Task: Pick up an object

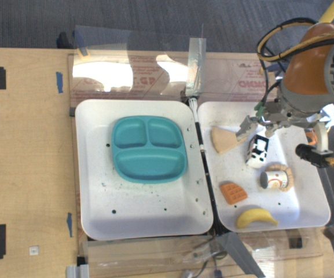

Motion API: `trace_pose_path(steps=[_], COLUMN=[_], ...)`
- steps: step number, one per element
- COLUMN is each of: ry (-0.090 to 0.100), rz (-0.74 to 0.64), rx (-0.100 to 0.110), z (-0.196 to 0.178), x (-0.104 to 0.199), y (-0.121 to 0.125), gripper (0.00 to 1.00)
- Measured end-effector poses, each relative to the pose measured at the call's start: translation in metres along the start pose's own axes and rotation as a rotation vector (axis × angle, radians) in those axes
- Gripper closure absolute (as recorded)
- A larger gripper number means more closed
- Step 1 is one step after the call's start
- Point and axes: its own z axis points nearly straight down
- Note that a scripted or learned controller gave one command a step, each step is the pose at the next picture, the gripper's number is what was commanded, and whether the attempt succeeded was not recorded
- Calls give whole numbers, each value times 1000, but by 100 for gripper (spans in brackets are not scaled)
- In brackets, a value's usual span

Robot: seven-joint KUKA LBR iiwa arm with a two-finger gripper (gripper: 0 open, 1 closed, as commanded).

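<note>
From my station I see the arm [314,68] reaching in from the right, its orange band above the far part of the right bin [305,213]. The tool [258,126] hangs low over that bin, and I can make out grey fingers [245,127] spread moderately wide with nothing between them. Just beneath and near of the tool stands a small black-and-white cow figure [257,150], close to the fingertips; I cannot tell whether it is touched. Left of the tool lies a tan wedge [223,139], near the bin's left wall. Nearer to me in the same bin sit a round brown-and-white piece [276,177], an orange waffle-like piece [233,192] and a yellow banana [256,217] by the near rim, all apart from one another. The left bin [97,213] carries a teal divided plate [149,148], lying flat around its middle. Both bins rest side by side on the bench [22,167], with a clear plastic sheet [132,68] on their far side.
</note>
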Motion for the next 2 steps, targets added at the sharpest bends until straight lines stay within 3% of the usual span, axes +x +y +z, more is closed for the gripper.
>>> trace_pose_path(steps=[1,2], ry=[-12,-19], rz=[43,44], rx=[-42,-51], z=[49,36], x=[-18,-20], y=[0,2], gripper=[0,100])
